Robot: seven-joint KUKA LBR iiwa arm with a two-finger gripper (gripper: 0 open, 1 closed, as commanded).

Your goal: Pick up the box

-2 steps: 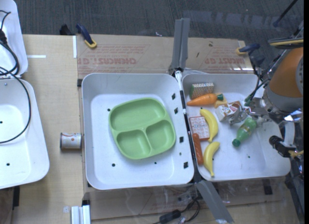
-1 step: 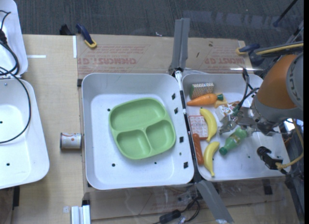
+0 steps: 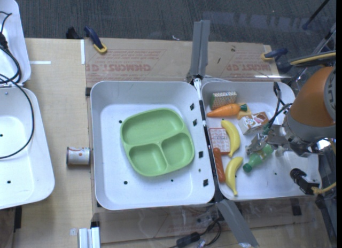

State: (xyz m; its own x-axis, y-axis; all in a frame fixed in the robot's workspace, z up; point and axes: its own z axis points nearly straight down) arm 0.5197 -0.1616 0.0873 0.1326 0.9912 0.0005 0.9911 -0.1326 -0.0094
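Observation:
In the right bin (image 3: 278, 185), a small greenish-brown box (image 3: 223, 99) lies at the back left, just behind a carrot (image 3: 227, 110). A second small carton, white and orange (image 3: 254, 122), sits to the carrot's right. My gripper (image 3: 260, 145) hangs low over the bin's middle, just in front of the white and orange carton and above a green bottle (image 3: 255, 160). It is well apart from the greenish-brown box. Nothing shows as held in it.
The right bin also holds two bananas (image 3: 231, 135) (image 3: 234, 172), a flat red packet (image 3: 217, 136) and a red-orange stick (image 3: 219, 165). The left bin (image 3: 107, 134) holds a green divided plate (image 3: 156, 141). A small can (image 3: 78, 156) lies on the bench to the left.

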